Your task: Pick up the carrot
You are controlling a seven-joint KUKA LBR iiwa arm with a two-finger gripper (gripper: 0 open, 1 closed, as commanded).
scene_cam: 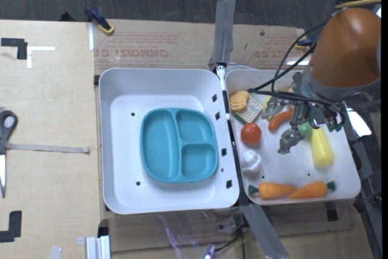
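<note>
Two orange carrots lie end to end along the front wall of the right bin [354, 179]: one carrot [276, 191] with its green top to the left, the other carrot [310, 189] with its green top to the right. A third, smaller orange piece [280, 120] lies further back, partly under the cables. My gripper [291, 137] hangs low over the middle of the right bin, behind the two carrots and apart from them. It sits between the red tomato [251, 133] and the yellow corn-like piece [321, 146]. Nothing shows in its grasp.
The left bin [115, 148] holds a blue divided plate [180, 144]. In the right bin there are also a waffle-like biscuit [239, 100], a small white object [250, 159] and a green bit [305, 128] by the gripper. Scissors [5, 130] lie far left on the bench.
</note>
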